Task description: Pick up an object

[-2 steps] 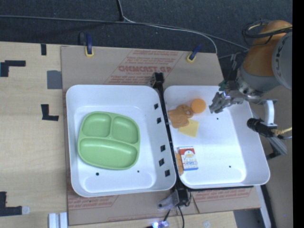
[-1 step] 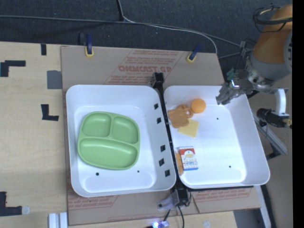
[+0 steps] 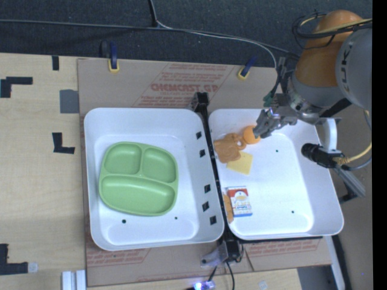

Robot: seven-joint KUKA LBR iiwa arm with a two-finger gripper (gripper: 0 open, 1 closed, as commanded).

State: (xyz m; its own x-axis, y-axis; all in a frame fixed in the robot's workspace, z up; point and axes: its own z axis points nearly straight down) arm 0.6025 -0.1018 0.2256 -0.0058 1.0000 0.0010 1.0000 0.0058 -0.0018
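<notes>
The arm reaches for a small orange thing in the right bin.

The gripper (image 3: 264, 125) is low in the upper middle of the right bin (image 3: 314, 180), just at a small orange ball-like thing (image 3: 250, 135). The ball touches the gripper's tip, but I cannot tell if the gripper is open or closed, or if it really has the ball. So the pick looks started, not done: the lift is left. Just left of the ball lies a flat orange-brown toy (image 3: 227, 148), and a yellow wedge (image 3: 241, 163) sits right under that. A small red and white box (image 3: 239, 202) lies lower down, near the bin's left wall, well apart from the gripper. The left bin (image 3: 97, 125) has a green tray (image 3: 138, 178) with three parts.
</notes>
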